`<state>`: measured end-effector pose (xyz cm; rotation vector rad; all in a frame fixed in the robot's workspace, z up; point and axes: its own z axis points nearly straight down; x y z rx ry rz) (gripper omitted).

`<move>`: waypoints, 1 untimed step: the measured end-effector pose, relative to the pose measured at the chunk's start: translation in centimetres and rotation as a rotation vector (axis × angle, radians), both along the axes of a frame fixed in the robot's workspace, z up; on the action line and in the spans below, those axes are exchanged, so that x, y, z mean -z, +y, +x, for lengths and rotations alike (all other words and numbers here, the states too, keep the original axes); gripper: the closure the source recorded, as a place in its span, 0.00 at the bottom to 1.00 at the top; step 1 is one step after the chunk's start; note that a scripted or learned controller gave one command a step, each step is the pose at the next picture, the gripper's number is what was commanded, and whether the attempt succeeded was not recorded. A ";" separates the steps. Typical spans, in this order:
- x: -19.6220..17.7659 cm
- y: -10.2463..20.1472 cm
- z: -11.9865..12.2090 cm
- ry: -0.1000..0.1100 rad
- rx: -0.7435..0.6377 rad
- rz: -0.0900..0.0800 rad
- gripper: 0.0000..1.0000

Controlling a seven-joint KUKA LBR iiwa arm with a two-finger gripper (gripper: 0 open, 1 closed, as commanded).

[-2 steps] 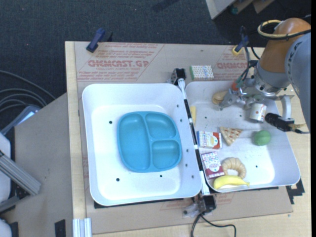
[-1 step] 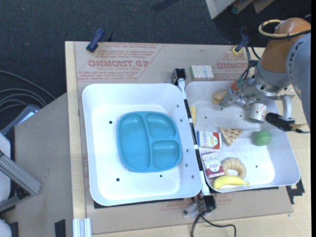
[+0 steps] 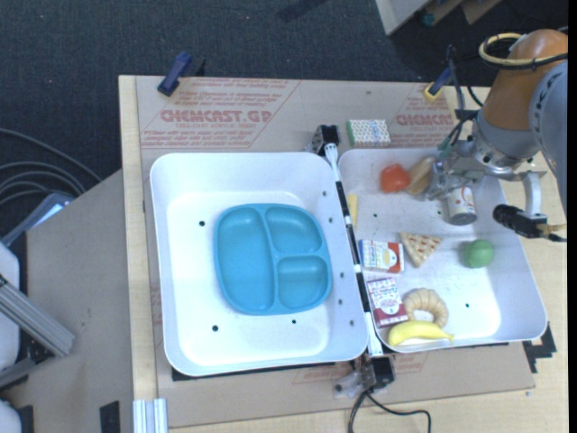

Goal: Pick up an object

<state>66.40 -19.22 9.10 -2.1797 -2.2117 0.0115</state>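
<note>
My gripper [image 3: 444, 182] hangs low over the back of the right bin [image 3: 516, 289], reaching in from the right under the arm's orange band. It sits just beside a silver can [image 3: 461, 206], with a tan bread-like piece [image 3: 419, 177] and a red tomato [image 3: 394, 178] to its left. Whether it touches the can or the tan piece I cannot tell. Further forward in that bin lie a green ball [image 3: 478, 253], a triangular wedge [image 3: 421, 246], a small carton [image 3: 380, 255], a pink packet [image 3: 383, 296], a croissant [image 3: 425, 303] and a banana [image 3: 419, 334].
The left bin [image 3: 180, 197] holds a blue divided plate [image 3: 270, 258]. A small patterned box [image 3: 368, 132] lies on the bench behind the bins. A black cable end [image 3: 523, 222] juts over the right bin's right side. Blue clamps sit at the board's back edge.
</note>
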 end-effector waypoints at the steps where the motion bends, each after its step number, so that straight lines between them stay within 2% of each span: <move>1: 0.0 0.9 0.2 0.001 -0.004 0.016 0.00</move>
